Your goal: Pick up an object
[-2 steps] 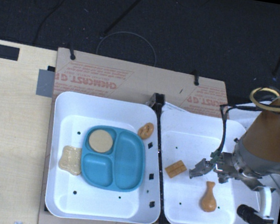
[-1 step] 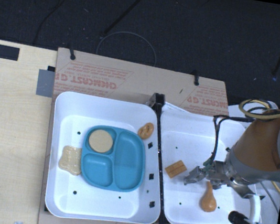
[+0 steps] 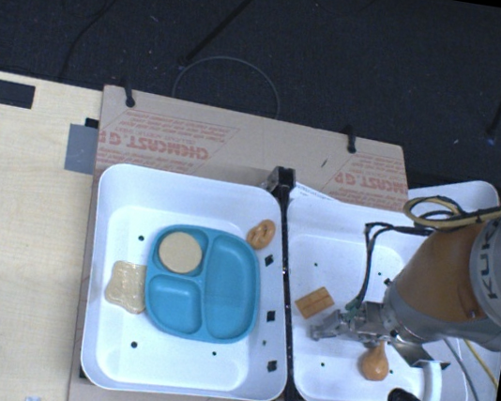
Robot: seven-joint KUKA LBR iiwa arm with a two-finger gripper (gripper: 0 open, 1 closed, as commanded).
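From my station I count two shallow white plastic bins, glossy and round-cornered, side by side on a brown cardboard sheet (image 3: pixel 241 146) printed with red lettering. A black divider bar runs between them.

The left bin (image 3: pixel 102 351) carries one blue three-compartment tray (image 3: pixel 216 294), smooth and rounded. One pale round cracker-like disc (image 3: pixel 179 251) sits in the tray's upper-left compartment. One beige, rough-edged slab like toast (image 3: pixel 127 286) lies on the bin floor, touching the tray's edge at nine o'clock. One small knobbly orange-brown pastry piece (image 3: pixel 262 234) rests at the tray's one o'clock, near the divider wall.

The right bin (image 3: pixel 341 229) holds two loose things: one flat orange-tan block (image 3: pixel 314 303), squarish and matte, and one smooth tan pear-shaped piece (image 3: pixel 376 362). The block lies at about ten o'clock from the gripper (image 3: pixel 324 328), just beside it; the pear shape lies at about four o'clock, close under the wrist.

The gripper is grey metal, low over the bin floor, pointing toward nine o'clock. I cannot tell whether it is parted or closed, and I see nothing clamped in it.

Open floor in the right bin lies at twelve o'clock and along the near wall at six o'clock. The arm's orange band (image 3: pixel 443 270) covers the three o'clock side.
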